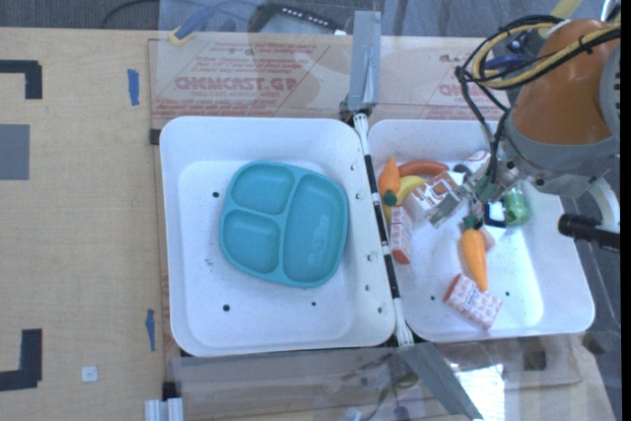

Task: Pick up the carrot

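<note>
Nearest, at the bottom of the right bin (552, 311): a small red-and-white packet (472, 301), lying flat, apart from the rest. Just above it, the carrot (474, 254), orange, roughly upright in the view with its green top pointing up, resting on the bin floor in the right bin's middle. Directly over the carrot's top end, the gripper (480, 208), metal parts crowded and small; jaws impossible to read as spread or closed, and nothing clearly pinched between them. Beside it, a green item (515, 207). Further left, near the divider, another red-and-white packet (399, 240), a second orange vegetable piece (390, 178), and a red-orange curved piece (424, 169). In the left bin (187, 212), a teal divided plate (285, 224).
</note>
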You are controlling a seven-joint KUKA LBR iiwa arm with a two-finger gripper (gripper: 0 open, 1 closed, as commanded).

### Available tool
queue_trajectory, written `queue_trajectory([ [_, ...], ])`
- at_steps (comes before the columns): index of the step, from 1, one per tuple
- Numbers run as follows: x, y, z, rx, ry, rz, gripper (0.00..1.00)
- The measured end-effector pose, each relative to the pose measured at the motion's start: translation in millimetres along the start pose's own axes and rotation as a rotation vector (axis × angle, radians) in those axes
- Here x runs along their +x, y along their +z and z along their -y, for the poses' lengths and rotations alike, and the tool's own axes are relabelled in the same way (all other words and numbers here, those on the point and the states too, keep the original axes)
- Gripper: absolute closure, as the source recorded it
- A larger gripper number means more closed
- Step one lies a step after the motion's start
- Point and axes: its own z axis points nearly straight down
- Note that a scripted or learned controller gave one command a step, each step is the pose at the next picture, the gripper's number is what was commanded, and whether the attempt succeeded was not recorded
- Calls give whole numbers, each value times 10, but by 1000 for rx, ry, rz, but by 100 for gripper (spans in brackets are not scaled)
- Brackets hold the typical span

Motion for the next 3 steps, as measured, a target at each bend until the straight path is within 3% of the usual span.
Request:
queue_trajectory([
  [1, 64, 749, 480, -12, -138, 9, 0],
  [2, 61, 688, 464, -14, -137, 7, 100],
  [3, 627, -729, 191, -3, -107, 3, 100],
])
